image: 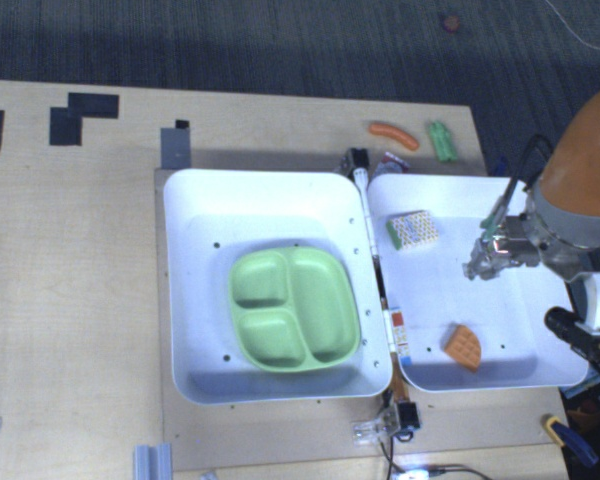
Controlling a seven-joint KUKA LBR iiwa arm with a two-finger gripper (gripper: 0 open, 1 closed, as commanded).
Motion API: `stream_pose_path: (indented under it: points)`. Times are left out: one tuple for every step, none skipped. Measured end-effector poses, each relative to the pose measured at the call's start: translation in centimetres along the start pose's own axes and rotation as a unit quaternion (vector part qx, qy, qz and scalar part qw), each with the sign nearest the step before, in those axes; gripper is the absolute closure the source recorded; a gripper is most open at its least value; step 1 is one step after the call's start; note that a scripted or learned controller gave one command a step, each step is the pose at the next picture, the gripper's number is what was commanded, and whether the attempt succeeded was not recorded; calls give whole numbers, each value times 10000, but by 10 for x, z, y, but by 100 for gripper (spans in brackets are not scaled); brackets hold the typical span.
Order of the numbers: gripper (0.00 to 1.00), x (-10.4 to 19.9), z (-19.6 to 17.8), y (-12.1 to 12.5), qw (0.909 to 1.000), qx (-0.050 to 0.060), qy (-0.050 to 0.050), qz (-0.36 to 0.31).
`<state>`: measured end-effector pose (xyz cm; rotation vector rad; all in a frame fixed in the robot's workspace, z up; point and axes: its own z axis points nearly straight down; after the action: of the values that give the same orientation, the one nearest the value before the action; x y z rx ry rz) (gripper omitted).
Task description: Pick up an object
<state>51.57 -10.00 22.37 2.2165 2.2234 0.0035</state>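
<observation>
In the right bin point(540, 368) lie two objects. A small white box with a dotted pattern point(413, 230) rests near the bin's back left corner. An orange waffle-like piece point(463, 347) lies near its front edge. My gripper point(486, 263) hangs over the middle of the right bin, to the right of the box and behind the orange piece, apart from both. I see nothing held at its tip. The grey arm with its orange band point(585, 168) reaches in from the right.
The left bin point(195, 268) holds a green divided plate point(293, 306). Behind the bins, an orange sausage-shaped toy point(393, 135) and a green object point(441, 140) lie on the bench. Cables and clips sit by the bins' front edge point(395, 423).
</observation>
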Motion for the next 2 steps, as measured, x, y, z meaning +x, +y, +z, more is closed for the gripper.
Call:
stream_pose_path:
  points:
    - [100, 54, 0, -28, 10000, 2, 3, -8]
    - [100, -9, 7, 9, 10000, 1, -7, 3]
